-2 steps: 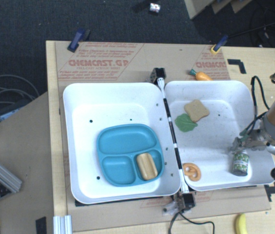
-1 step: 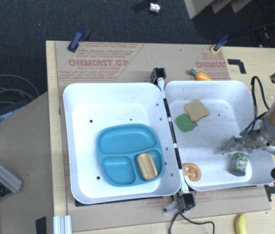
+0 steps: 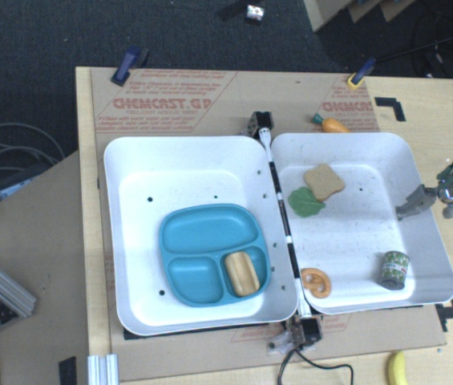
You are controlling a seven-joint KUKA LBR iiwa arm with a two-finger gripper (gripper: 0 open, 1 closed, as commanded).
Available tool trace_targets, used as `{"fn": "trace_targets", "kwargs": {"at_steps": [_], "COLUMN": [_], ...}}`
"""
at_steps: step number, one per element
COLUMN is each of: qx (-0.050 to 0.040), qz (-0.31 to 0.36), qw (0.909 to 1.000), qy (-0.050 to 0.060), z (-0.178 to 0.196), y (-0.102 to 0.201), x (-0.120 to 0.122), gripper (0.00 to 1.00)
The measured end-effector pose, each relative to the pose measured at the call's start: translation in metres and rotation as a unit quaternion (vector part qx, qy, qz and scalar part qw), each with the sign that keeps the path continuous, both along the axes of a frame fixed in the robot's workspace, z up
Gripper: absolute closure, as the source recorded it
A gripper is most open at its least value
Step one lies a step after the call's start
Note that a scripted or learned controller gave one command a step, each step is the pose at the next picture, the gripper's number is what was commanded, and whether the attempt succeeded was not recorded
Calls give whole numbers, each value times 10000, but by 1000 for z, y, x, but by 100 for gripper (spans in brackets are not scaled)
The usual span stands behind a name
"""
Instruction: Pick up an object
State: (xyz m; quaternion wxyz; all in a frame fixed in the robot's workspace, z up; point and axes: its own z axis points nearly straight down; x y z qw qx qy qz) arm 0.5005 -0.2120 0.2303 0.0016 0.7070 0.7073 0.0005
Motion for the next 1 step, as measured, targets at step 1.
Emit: {"fn": "trace_targets", "kwargs": {"at_steps": [1], "qx": [35], "qz": [0], "qw": [10000], "qy": [40], "z": [-137], "y": [-10], "x": [-22], "gripper": [0]}}
